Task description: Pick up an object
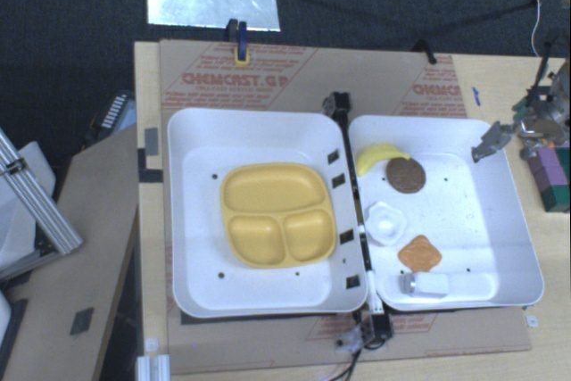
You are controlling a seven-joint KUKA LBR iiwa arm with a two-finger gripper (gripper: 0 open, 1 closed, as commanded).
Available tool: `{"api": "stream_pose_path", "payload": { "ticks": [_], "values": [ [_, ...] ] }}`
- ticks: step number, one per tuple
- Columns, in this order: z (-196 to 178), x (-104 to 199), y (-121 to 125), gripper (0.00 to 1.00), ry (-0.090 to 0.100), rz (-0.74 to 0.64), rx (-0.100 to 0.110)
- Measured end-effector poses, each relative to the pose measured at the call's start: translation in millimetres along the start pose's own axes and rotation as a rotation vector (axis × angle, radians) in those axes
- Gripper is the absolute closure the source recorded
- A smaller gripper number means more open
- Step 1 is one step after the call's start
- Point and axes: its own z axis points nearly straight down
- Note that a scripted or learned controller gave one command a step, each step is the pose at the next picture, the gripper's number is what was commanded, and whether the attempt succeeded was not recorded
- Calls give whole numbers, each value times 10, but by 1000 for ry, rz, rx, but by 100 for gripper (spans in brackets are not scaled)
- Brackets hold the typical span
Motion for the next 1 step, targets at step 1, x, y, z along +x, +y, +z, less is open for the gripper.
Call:
{"api": "stream_pose_path", "payload": {
  "ticks": [1],
  "values": [
    [535,98,-43,0,1,1,4]
  ]
}}
